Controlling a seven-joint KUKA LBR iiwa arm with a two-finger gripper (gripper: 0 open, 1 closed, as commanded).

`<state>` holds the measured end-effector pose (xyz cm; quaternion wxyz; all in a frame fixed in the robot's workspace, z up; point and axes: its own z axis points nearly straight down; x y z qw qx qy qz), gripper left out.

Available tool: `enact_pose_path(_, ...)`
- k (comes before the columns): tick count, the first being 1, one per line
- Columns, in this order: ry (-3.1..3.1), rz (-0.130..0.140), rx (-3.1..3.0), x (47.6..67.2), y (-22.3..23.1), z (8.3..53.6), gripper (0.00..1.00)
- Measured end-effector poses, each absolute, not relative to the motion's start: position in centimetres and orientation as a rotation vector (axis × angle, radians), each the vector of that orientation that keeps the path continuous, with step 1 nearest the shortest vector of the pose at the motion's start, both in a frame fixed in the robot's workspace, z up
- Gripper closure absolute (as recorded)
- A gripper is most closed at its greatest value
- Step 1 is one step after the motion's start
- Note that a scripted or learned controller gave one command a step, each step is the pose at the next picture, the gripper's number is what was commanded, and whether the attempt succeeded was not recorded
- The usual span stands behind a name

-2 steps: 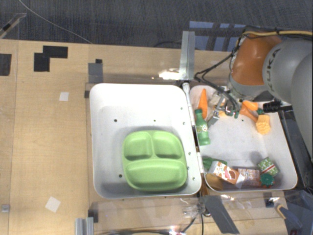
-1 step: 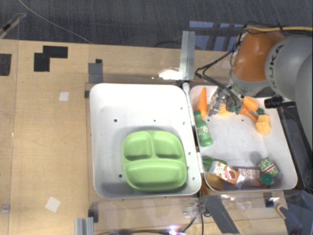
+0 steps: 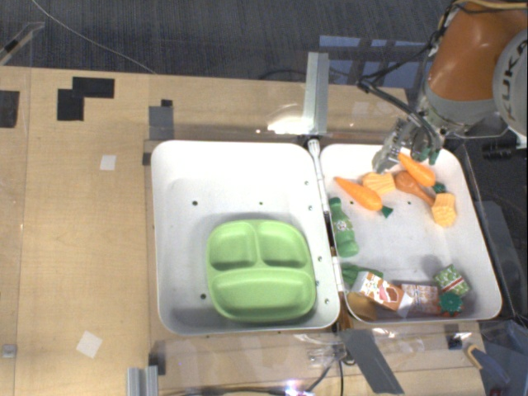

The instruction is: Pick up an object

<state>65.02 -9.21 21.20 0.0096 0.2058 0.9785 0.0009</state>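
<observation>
Wooden counter (image 3: pixel 74 246) carries two white bins: green tray (image 3: pixel 261 270) in left bin (image 3: pixel 177 180), pincer (image 3: pixel 410 148) low over right bin (image 3: pixel 478 213), grip state unreadable, just beside an orange carrot (image 3: pixel 417 170) among toy foods.

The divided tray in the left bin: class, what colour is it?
Light green; the divided tray shows plainly in the camera view, lying in the white left bin.

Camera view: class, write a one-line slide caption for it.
Gripper hovers over orange toy carrots in the right bin; a green divided tray sits in the left bin.
</observation>
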Motion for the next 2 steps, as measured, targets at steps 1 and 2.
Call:
enact_pose_path(1, 3.023, 0.004, 0.835, 61.4, -4.8, 21.1, 1.00)
enact_pose_path(2, 3.005, 0.006, 0.891, 62.0, 0.7, 23.4, 1.00)
